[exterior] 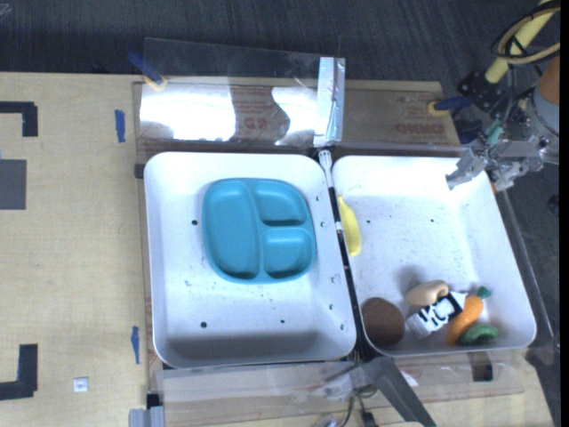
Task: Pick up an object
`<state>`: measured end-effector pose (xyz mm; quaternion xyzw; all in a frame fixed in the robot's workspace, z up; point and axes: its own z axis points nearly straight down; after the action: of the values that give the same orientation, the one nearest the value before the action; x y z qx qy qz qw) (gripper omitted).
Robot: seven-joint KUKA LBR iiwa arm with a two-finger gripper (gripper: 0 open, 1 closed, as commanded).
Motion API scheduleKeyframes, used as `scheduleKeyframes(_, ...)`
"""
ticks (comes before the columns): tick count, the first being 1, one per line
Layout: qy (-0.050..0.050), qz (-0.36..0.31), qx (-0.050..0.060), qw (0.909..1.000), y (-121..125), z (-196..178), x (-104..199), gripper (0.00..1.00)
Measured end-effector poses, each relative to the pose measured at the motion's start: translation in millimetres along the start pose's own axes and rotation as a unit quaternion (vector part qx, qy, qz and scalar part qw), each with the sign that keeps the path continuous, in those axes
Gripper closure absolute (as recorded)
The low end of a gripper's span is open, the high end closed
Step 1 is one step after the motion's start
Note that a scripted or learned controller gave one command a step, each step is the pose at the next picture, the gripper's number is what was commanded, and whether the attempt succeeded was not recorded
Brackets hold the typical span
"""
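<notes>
The pale wooden surface (62,265) stretches out at the far left, marked with black corner brackets and short strips of blue tape. Next comes the left bin (169,327), a shallow white tray with small dark specks on its floor. A blue divided plate (258,229) lies flat in its middle, with one long section on the left and two smaller ones on the right. Behind this bin a sheet of clear plastic (231,96) stands up and catches a bright glare.

At the seam between the bins, a yellow banana-like piece (349,226) rests against the left wall of the right bin (418,212). In that bin's near corner the loose objects sit bunched together: a round brown ball (383,320) leftmost, then a beige rounded piece (428,292) touching a black-and-white item (437,313), then an orange carrot-like toy (468,313) with a green end (481,332).

The claw (484,169) hangs over the far right corner of the right bin, well apart from the cluster. Whether it is released or clenched cannot be told from this angle; nothing is seen between its tips. Yellow hoses (529,34) loop above the arm at the upper right.
</notes>
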<state>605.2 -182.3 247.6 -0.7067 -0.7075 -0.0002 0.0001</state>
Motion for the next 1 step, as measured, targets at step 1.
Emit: scheduleKeyframes(1, 0.0, 0.042, 0.002, 0.9991, -94.8, 51.5, 11.4, 0.0)
